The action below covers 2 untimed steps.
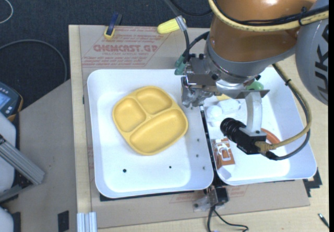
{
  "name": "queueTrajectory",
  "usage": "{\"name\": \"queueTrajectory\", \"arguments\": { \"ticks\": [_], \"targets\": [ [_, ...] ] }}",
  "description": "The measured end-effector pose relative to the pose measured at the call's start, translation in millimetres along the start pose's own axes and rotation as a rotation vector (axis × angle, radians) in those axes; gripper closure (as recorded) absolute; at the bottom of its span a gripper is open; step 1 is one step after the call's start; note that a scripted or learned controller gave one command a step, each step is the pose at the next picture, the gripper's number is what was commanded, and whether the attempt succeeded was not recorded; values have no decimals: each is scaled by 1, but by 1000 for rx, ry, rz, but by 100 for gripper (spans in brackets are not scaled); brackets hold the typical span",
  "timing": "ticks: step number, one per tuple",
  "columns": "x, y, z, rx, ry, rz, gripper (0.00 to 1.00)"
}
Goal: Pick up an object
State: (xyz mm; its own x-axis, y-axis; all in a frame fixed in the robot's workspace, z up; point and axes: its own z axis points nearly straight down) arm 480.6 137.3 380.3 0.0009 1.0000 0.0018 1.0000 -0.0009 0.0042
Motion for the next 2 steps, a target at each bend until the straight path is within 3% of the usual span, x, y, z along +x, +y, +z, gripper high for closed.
{"name": "queueTrajectory", "arguments": {
  "ticks": [1,2],
  "targets": [
    [-20,-2,50,12,-4,2,100],
    [-19,-2,47,6,-2,0,0]
  ]
}}
